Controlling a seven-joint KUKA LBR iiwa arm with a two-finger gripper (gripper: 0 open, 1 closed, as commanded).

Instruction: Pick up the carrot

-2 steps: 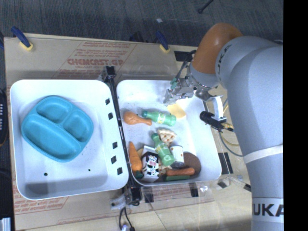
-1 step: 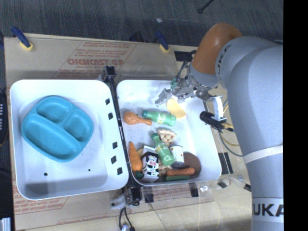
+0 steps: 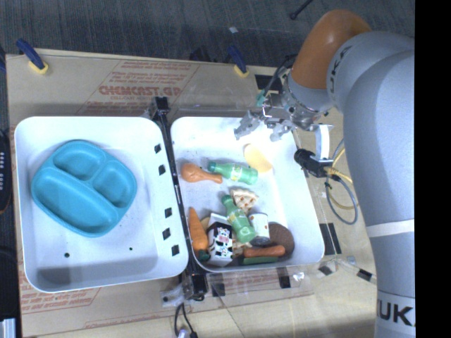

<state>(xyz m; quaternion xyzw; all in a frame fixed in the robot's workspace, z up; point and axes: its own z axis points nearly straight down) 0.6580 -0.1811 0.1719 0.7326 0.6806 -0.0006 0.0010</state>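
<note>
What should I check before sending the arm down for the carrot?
1. Carrot located: ok. The carrot lies at the left wall of the right bin, near the front.
2. Carrot free on top: ok, nothing covers it, though the toy pile crowds its right side.
3. End effector above the carrot: not ok. The end effector is at the bin's back edge, far from it.
4. End effector empty: ok, nothing shows between its fingers.
5. Fingers open: cannot tell.
6. Room at the bin wall for a finger: cannot tell; the carrot looks tight against it.
</note>
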